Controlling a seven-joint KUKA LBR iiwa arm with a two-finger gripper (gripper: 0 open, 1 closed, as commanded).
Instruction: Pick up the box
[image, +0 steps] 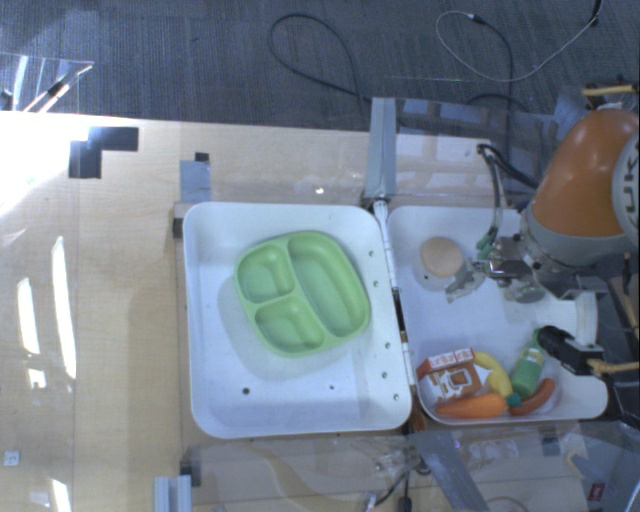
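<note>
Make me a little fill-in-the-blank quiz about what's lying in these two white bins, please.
1. The green divided plate lies in the ____ bin.
2. The box sits in the right bin, near its ____ edge.
3. The carrot next to the box is coloured ____.
4. The tool is over the ____ bin, beside the round tan item.

Missing words: left; front; orange; right

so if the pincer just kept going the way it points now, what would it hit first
The pincer points toward the view's left, at the round tan piece lying on the right bin floor. That piece looks first in line, though the pincer's height above it is unclear. The box lies well off that line.
</note>
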